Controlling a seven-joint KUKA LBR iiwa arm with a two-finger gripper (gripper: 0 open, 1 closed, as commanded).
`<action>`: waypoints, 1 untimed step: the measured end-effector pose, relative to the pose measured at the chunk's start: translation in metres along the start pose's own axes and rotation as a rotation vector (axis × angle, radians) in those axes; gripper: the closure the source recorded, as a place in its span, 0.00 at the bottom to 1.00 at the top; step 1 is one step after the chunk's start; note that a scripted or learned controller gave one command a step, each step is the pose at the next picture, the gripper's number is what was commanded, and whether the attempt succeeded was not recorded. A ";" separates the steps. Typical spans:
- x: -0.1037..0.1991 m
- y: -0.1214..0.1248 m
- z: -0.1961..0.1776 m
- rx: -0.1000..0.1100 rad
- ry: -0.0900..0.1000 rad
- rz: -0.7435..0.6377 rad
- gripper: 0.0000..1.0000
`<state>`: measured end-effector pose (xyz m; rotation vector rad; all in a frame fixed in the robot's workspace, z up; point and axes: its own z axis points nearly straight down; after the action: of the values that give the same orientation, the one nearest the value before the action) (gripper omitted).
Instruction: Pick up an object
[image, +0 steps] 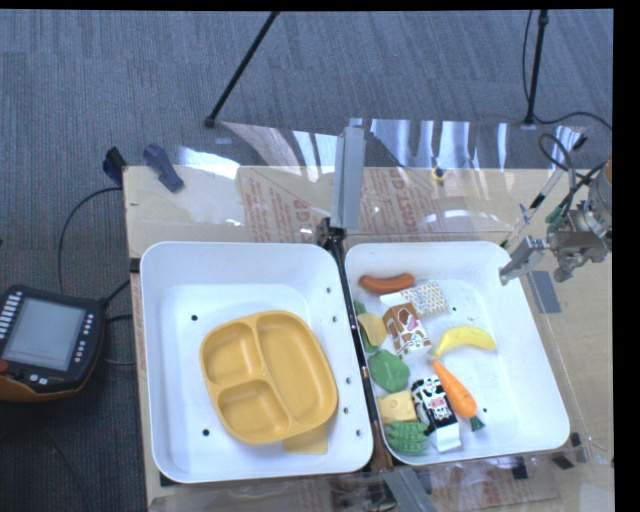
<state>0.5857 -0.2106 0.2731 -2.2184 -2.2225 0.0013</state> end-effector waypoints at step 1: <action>0.000 0.000 0.000 0.000 0.000 0.000 0.00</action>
<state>0.5857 -0.2106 0.2730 -2.2183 -2.2225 0.0014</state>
